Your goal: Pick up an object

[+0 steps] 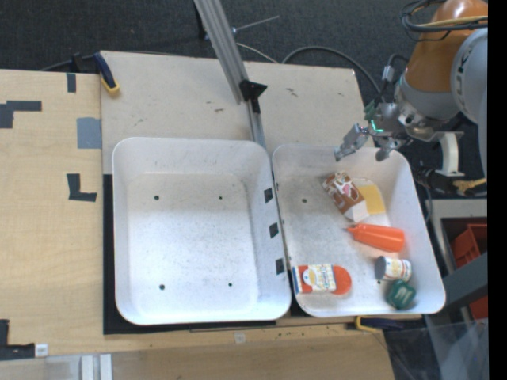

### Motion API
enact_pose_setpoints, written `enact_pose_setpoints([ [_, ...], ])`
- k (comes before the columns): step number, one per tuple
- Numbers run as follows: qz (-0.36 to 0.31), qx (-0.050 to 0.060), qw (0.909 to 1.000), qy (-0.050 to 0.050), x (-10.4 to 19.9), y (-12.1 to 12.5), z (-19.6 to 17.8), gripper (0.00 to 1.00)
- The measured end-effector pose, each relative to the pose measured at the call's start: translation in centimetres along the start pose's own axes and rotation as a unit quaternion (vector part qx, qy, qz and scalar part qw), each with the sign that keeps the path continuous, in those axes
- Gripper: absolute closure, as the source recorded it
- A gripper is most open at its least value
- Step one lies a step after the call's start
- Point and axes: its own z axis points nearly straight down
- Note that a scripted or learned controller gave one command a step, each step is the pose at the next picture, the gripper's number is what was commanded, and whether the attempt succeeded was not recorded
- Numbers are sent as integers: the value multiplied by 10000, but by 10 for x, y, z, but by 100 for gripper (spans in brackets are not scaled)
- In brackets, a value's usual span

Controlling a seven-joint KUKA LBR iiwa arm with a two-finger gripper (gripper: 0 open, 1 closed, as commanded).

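Objects for picking lie together in the right bin (295, 212), the one nearer the arm. At its far end sits a small brown-and-white packet (341, 191), touching a pale yellow block (371, 199) just beside it. Below these lies an orange bottle-shaped item (377, 237) on its side, its narrow end pointing toward the divide between the bins. Along the near wall rests a flat package with a red-and-white label (322, 279). Toward the near right corner stands a small white container with a dark cap (394, 269), and just beside it sits a dark green object (400, 294).

The left bin (127, 212) sits directly beside the right bin, their inner walls touching. Both rest on a light wooden bench (47, 212).

The gripper (367, 142) hovers over the far right corner of the right bin, above its rim. Its two fingers stand apart, with nothing between them. One fingertip (347, 150) points toward the brown-and-white packet, near it but not touching. The grey arm with its orange band (440, 50) enters from the right.

A grey metal rail (226, 42) slants across the far side of the bench, ending near the junction of the two bins.
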Motion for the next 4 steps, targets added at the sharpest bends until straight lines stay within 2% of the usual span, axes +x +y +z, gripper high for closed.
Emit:
enact_pose_setpoints([
  [1,-8,-24,10000,-8,0,1,-3,0],
  [3,-6,2,10000,-7,-3,10,113,0],
  [4,-10,-14,10000,-11,-2,10,130,0],
])
